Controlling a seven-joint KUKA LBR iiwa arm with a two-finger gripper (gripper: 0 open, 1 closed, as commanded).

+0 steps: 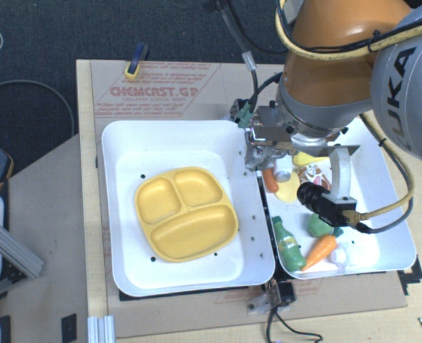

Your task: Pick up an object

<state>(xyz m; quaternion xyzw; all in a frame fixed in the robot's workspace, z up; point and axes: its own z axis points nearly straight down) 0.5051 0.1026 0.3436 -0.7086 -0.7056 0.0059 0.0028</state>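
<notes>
Arm (354,48) is over the right bin (397,191), wrist low above the bin's far-left part. Gripper (286,166) is hidden under the wrist housing from this angle, so can't tell how far the fingers are apart or whether anything sits between them. Not calling a grasp.

Right bin holds the pick candidates:
- small orange-red piece (270,181) against the left wall, just below the wrist
- yellow item (290,191) beside it, partly covered by the arm
- printed packet (315,171) just beyond, half hidden
- green bottle (287,243) along the left wall near the front-left corner
- toy carrot (320,251) beside the bottle, tilted toward the front edge
- green lump (320,225) just behind the carrot, partly under a black cable fitting (325,204)

Left bin (118,191) holds a yellow compartment tray (186,213), roughly centred, well away from the gripper.

Judgement: this is the descend/approach step, target most likely the orange-red piece or the yellow item directly below. Nothing visibly lifted.

Next move calls for: a straight drop, close, then a vertical lift. Risk: the target lies tight to the bin's left wall, so one finger may catch the wall or push the piece aside.
</notes>
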